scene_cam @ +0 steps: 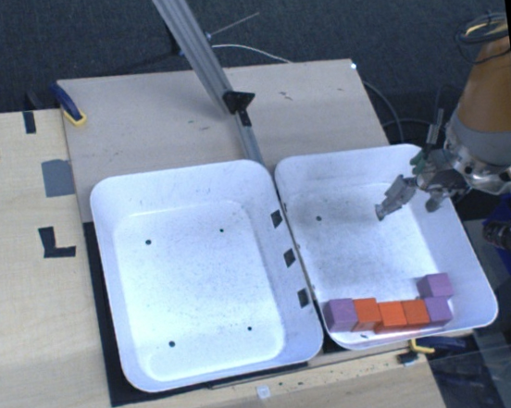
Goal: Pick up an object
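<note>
Arm over the right bin, blocks untouched at its near edge.
The light wooden counter (22,276) carries two shallow white plastic bins; the grey-and-orange arm (491,111), cut off at 3 o'clock, hangs its gripper (410,195) released and empty over the right bin (347,186); purple and orange blocks (391,309) crowd its 6 o'clock rim.

A left white bin (183,185) sits well to the left of the gripper, edge to edge with the right white bin (344,168) that lies under and around it. Small black clips (289,256) line the seam between them, left of and lower than the gripper. A slanted aluminium rail (198,52) with a black bracket (239,103) rises up and to its left. A blue-and-yellow clamp (69,103) lies far up-left on the board, and another (435,345) lies below the gripper at the bench's front edge. Black tape marks (52,241) dot the wooden surface far left.
</note>
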Controlling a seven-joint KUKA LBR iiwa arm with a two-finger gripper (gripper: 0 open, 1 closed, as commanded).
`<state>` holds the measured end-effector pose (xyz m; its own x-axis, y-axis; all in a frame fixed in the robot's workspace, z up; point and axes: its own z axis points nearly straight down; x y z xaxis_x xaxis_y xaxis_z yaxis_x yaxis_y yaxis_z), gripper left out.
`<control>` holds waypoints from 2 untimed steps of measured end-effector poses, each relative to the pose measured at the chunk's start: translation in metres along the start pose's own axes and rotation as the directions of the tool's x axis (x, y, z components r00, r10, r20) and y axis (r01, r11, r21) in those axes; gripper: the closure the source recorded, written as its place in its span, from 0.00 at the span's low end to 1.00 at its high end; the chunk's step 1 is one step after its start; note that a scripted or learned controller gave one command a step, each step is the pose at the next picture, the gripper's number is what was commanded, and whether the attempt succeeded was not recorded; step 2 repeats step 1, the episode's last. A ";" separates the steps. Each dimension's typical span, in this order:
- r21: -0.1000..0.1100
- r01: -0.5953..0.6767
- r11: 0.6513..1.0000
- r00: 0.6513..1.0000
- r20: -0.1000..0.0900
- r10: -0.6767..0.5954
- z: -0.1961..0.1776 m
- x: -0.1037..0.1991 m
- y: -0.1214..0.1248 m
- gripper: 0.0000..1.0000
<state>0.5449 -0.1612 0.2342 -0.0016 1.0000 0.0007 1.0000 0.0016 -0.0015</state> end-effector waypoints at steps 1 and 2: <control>-0.007 0.004 1.000 1.000 0.000 -0.004 -0.075 0.052 -0.034 0.00; -0.007 0.004 1.000 1.000 0.000 -0.004 -0.075 0.052 -0.034 0.00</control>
